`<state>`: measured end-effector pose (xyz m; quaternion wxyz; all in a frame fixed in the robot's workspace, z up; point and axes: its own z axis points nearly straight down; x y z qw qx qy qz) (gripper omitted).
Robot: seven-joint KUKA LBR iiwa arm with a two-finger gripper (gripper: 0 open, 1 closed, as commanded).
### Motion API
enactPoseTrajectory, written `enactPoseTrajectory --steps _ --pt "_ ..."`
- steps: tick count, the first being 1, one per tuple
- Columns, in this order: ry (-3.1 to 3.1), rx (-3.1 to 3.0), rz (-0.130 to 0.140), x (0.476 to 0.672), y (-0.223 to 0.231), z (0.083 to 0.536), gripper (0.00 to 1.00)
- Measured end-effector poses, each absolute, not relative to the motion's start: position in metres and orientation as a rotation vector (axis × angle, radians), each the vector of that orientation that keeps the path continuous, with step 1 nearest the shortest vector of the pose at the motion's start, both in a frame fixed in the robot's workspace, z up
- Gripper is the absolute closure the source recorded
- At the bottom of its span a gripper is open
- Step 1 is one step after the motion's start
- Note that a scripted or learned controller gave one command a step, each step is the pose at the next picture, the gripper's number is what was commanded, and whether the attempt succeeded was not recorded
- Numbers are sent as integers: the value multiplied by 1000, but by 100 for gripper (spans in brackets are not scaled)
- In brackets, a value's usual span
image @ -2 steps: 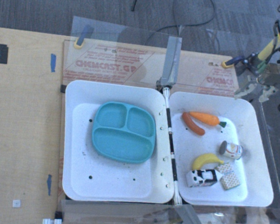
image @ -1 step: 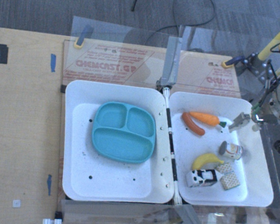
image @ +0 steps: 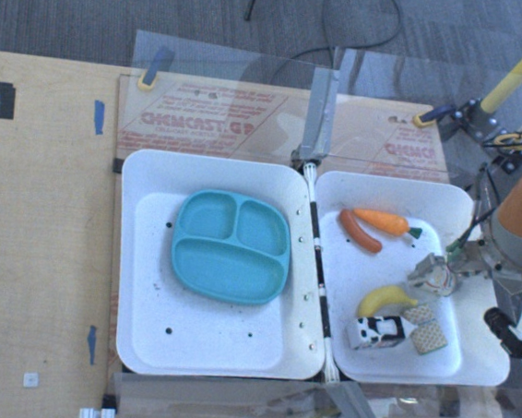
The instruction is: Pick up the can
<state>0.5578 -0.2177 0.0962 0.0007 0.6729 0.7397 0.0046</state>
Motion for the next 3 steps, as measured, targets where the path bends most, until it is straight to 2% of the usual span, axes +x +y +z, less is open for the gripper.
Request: enactPoseTrajectory --steps 1,2,3 --pt "2315 2116 18 558 -220 107 100" --pt "2195 2245 1 571 -165 203 100" --pt "2204 2235 1 652 -106 231 100"
